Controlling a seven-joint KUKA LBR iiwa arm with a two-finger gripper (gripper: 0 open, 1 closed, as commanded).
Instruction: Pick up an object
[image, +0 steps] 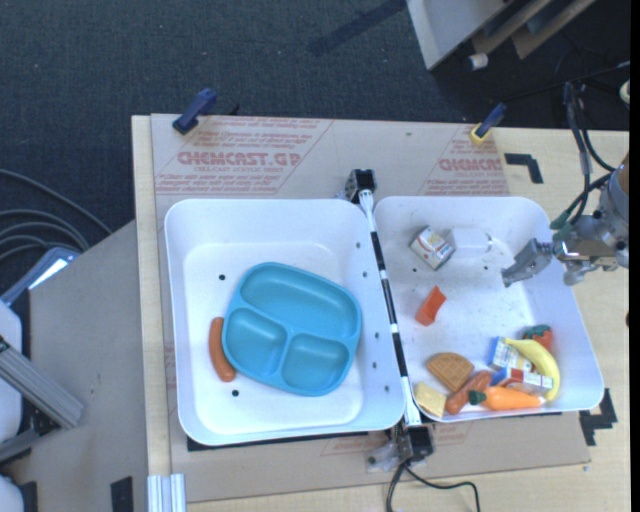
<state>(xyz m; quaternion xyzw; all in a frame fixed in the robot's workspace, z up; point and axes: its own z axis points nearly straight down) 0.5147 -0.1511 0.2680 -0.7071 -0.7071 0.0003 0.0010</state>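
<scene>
My gripper (525, 263) hangs low over the right part of the right bin (470, 204), on the arm that enters from the right. Nothing shows in its grasp. Left of it lie a small brown-and-white carton (432, 247) and an orange-red block (430, 306), both apart from the gripper. At the bin's front right is a pile of toy food: a banana (535, 358), a carrot (510, 399), a brown bread slice (450, 370), a sausage (468, 392) and a blue-and-white box (503, 355).
The left bin (180, 300) holds a blue divided plate (290, 328) with an orange-red sausage (220, 350) beside its left edge. A black divider clamp (361, 184) joins the bins at the back. Cables (580, 120) hang at the far right.
</scene>
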